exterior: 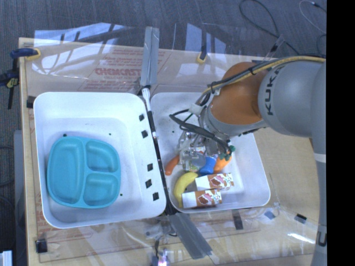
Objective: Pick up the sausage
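At the left of the table [83,65], a white bin [41,148] is sitting with a blue divided plate [83,172] lying flat on its floor, toward the bin's 8 o'clock corner. A second white bin [252,190] is standing just beside it at 3 o'clock, their rims meeting along a dark seam.

Within the right bin, the sausage [172,164], a short orange-red piece, is lying tilted near the left wall, at 9 o'clock from the hand [191,155]. It is lying just beside the hand; whether the two are touching cannot be told. A yellow banana [183,184] is curving at 6 o'clock from the sausage. Two small printed packets [213,190] are lying side by side at 3 o'clock from the banana, near the front wall. A blue item [209,165] and an orange carrot with green top [223,160] are resting at 3 o'clock from the hand.

The hand is pointing down into the middle of this cluster. Whether it is spread or pressed together cannot be told, and nothing is visibly gripped. The grey arm with its orange band [238,96] is reaching in from 3 o'clock.
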